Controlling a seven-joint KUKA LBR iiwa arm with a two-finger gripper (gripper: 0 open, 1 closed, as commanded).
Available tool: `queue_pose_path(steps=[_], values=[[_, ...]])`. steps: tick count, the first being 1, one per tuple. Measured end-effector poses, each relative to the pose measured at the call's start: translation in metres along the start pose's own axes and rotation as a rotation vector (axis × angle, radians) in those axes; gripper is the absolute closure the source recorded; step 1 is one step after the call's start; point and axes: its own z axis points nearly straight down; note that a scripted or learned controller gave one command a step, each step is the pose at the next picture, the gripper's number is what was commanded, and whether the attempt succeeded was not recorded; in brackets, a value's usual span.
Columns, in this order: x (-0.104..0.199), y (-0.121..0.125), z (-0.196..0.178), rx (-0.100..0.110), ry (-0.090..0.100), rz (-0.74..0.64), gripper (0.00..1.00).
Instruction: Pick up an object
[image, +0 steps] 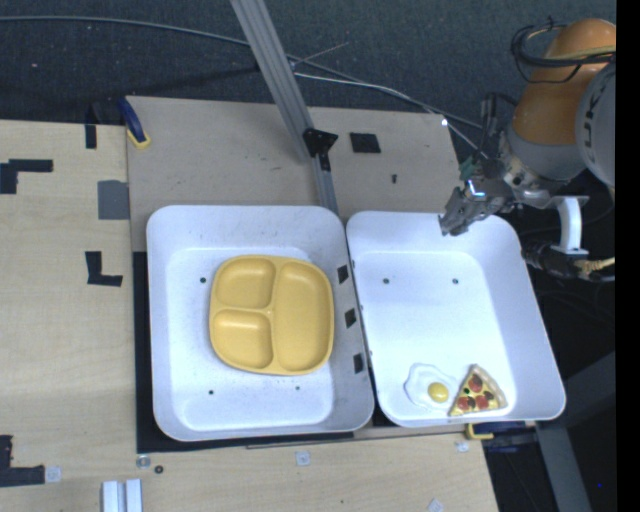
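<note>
Overhead slanted view of a tan table (250, 130) carrying two shallow white bins side by side. The left bin (170, 300) holds a yellow divided plate (271, 314) with three compartments, lying flat near the bin's middle. The right bin (450, 300) holds two small items in its near right corner: a toy fried egg (428, 386), white with a yellow yolk, and a toy pizza slice (477, 391), triangular with red toppings. The egg lies just beside the pizza slice, on its left; whether the two touch cannot be told.

The grey arm (560, 110), with its orange band, enters from the upper right. Its pincer (457, 217) hangs over the far right corner of the right bin, at the bin's rim, well apart from the egg and the pizza slice at the opposite end of the same bin. The pincer appears dark and small against the white rim, and it cannot be told whether it is spread or closed; nothing is seen in it.

A grey metal strut (285, 75) slants down from the top edge to the gap between the bins. Thin cables (380, 90) trail across the dark floor beyond the table. Black tape marks (100, 268) lie on the table's left part, and a blue-and-yellow clamp (135, 122) sits at its far left corner.
</note>
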Motion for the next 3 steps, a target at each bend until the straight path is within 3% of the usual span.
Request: queue_pose_path(steps=[1,3], values=[[0.051,-0.004,0.011,0.006,0.002,-0.004,1.0],[0.154,-0.036,0.022,0.008,0.002,-0.005,1.0]])
